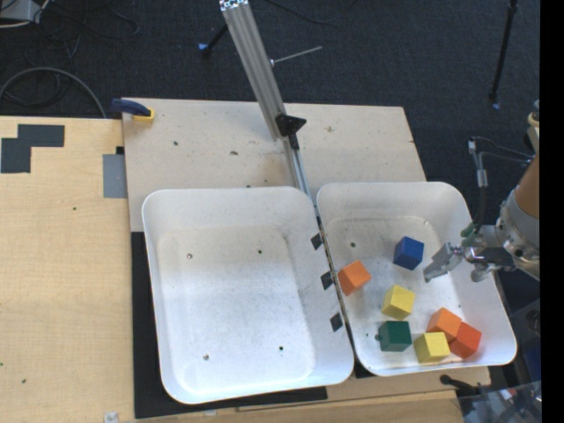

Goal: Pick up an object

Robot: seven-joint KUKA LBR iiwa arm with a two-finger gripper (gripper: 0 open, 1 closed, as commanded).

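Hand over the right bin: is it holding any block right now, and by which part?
Nothing is held. The hand sits at the right bin's right side with no block between its fingers; the blue block lies apart, to its left.

- Two white bins (231, 203)
- One blue block (408, 252)
- Two orange blocks (354, 277)
- Two yellow blocks (398, 301)
- One green block (395, 335)
- One red block (467, 339)

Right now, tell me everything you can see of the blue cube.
The blue cube is a small, solid-looking block with plain, matte blue faces, its top a little lighter than its sides. It sits flat on the floor of the right bin, in the upper middle of the cluster of blocks, turned slightly askew to the bin walls. Nothing touches it; the gripper is close on its right.
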